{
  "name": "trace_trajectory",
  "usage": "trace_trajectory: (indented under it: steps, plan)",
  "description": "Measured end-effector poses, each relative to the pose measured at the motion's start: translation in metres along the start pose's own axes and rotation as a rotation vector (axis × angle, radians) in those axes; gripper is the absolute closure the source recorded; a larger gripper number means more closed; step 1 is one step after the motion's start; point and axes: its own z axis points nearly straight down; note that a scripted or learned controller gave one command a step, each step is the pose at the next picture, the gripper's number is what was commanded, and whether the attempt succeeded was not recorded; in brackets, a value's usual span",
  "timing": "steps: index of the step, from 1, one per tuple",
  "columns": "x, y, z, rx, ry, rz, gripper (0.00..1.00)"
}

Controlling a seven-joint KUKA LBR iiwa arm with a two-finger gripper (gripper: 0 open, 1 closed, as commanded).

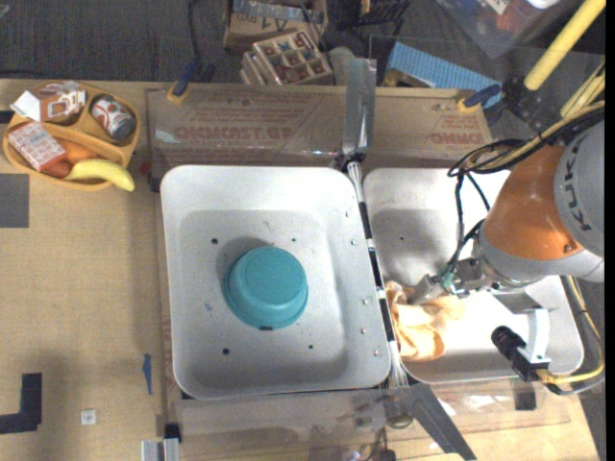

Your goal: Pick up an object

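A: Which step are you on?

B: Reach-in, I'd say. Gripper (434, 286) is low in the right bin (404, 205), touching or just over the orange-cream soft item (420, 327) by the bin's left wall. Can't tell its opening or whether it has hold.

A: Next?

B: Confirm grasp before you lift. Teal bowl (267, 286) sits in the bin beside it.
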Motion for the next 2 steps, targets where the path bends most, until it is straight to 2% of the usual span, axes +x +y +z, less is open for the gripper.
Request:
trace_trajectory:
  steps: [1,2]
  plan:
    - [0.0008,0.0007,-0.0096,-0.001,0.004,0.002,1.00]
    - [-0.0001,0.0005,-0.0099,-0.001,0.003,0.003,0.00]
